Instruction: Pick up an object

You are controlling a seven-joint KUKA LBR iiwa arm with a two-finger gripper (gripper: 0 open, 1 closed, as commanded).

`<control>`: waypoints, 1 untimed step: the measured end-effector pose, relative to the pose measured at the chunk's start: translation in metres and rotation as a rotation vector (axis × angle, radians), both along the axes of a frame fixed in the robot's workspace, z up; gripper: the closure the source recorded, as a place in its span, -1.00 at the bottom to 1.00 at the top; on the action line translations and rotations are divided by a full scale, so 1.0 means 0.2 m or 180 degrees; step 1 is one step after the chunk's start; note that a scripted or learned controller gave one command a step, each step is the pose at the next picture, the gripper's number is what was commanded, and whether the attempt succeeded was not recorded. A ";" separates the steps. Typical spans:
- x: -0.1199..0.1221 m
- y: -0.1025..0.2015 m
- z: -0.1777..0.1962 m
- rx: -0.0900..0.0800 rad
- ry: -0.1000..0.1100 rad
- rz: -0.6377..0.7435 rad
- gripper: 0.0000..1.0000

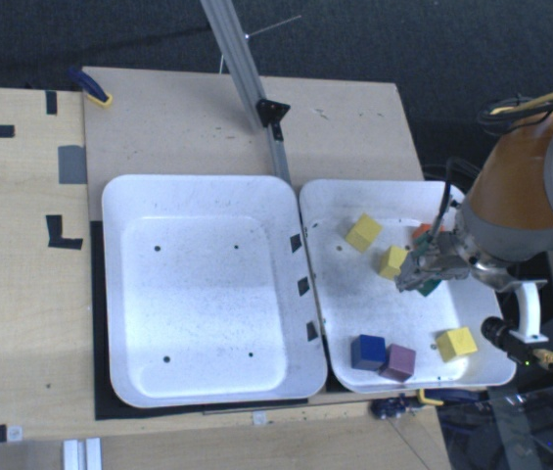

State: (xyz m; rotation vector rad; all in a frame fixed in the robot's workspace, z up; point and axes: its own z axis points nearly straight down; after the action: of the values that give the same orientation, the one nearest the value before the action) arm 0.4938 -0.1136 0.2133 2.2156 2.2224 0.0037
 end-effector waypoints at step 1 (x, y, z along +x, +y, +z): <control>-0.05 0.00 0.27 -0.0001 -0.0001 -0.0004 1.00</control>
State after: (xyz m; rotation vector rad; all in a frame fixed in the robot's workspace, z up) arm 0.4847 -0.1139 0.2664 2.2167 2.2206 0.0037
